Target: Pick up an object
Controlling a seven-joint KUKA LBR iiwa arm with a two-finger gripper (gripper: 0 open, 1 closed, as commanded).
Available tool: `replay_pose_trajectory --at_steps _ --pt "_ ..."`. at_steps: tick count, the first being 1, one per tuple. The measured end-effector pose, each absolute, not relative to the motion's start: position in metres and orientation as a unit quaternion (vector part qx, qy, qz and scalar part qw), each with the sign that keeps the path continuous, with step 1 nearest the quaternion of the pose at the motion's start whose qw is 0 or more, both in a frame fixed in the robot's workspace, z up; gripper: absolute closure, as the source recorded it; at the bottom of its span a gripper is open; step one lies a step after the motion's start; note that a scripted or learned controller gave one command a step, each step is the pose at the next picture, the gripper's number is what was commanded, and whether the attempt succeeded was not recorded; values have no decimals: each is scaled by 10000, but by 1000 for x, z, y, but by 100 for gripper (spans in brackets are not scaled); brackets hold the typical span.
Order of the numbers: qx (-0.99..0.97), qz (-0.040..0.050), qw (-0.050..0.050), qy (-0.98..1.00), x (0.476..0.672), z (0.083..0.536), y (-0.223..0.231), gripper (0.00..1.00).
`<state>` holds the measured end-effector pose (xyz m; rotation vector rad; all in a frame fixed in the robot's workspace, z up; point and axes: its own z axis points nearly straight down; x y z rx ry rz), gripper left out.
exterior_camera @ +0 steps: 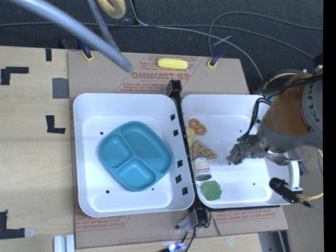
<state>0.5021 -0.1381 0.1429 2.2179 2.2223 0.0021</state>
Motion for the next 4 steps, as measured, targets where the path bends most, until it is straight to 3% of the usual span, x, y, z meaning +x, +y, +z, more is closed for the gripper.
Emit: replay_pose_trajectory --at_steps 2,4 --pt "7066 11 23 7076 502 258 -143 100" --pt "7045 3 -7 7097 555 252 -46 100"
